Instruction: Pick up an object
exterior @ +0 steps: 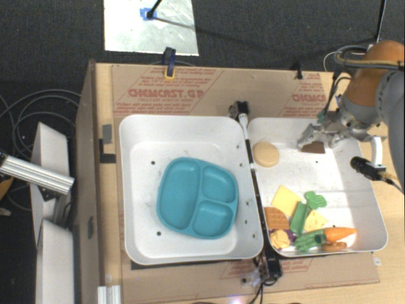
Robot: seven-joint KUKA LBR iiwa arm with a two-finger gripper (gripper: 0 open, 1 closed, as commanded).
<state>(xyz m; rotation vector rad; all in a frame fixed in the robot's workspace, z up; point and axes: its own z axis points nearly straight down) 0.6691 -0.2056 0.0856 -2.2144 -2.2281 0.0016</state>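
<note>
My gripper (323, 138) hangs over the far part of the right bin (370, 198), its fingers spread open. A small dark brown piece (312, 148) lies on the bin floor right at the left fingertip, not clamped between the fingers. A round tan bun (266, 154) sits by the bin's left wall. Near the front lies a pile of toy food: a yellow wedge (285, 200), a green piece (315, 201), a brown waffle-like piece (276, 217) and an orange carrot (339, 234).
The left bin (136, 170) holds a blue divided plate (197, 197). A black clamp (239, 111) sits on the ridge between the bins. The grey arm with its orange band (383, 53) and cables stands at the right edge.
</note>
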